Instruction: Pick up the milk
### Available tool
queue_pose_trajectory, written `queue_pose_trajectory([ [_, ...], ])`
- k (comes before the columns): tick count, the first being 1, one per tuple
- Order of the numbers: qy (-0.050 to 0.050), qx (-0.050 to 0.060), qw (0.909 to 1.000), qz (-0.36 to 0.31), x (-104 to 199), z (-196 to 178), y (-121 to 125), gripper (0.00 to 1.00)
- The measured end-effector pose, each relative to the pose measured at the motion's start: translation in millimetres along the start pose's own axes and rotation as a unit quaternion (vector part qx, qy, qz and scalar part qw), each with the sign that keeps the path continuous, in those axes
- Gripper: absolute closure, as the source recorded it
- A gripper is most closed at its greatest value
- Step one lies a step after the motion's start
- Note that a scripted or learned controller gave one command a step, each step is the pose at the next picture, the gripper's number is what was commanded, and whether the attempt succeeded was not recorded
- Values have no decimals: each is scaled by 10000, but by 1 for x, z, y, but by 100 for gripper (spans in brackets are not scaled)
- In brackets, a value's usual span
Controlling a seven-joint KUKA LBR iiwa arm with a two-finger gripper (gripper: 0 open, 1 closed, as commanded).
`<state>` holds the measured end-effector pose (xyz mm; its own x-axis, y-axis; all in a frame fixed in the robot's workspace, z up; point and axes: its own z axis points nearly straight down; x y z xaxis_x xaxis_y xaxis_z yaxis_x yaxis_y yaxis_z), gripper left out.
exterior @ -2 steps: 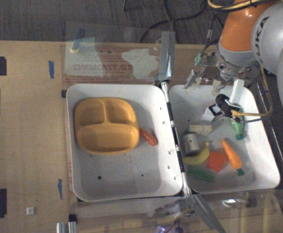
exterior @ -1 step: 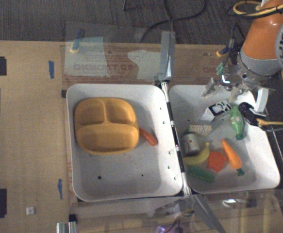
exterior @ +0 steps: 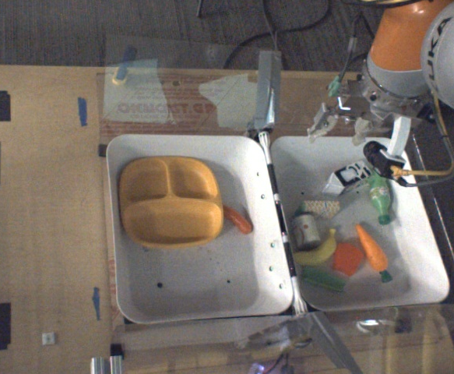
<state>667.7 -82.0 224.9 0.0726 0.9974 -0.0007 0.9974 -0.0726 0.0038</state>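
matt orange plastic tray (exterior: pixel 169 200) in smooth white plastic left bin (exterior: pixel 133 287), glossy orange carrot (exterior: pixel 238 220) just right of tray, dull metal can (exterior: pixel 305 229) further right, shiny green plastic bottle (exterior: pixel 379 198), printed carton milk (exterior: pixel 350 176), brown cardboard bench (exterior: pixel 40 224)

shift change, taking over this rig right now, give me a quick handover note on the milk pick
Gripper: hangs above the far rim of the right bin, nothing seen between its fingers; open or shut cannot be told.
Milk: small white carton with dark print, lying in the far part of the right bin, beside the green bottle. Nearer in that bin: can, banana, orange carrot.
Left bin: yellow tray and a small orange piece beside it.
Done: nothing; the milk is not picked up.
Left: descend on the carton, grasp, lift.
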Motion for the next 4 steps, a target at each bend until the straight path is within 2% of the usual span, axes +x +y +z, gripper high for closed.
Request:
queue_pose_trajectory([
  [1, 2, 20, 9995, -309, -57, 50, 3, 0],
  [2, -35, -141, 9957, -916, -70, 108, -12, 0],
  [3, -7, -13, 9934, -1146, -78, -4, 6, 0],
  [4, -3, -7, 9992, -399, -88, 128, 6, 0],
])
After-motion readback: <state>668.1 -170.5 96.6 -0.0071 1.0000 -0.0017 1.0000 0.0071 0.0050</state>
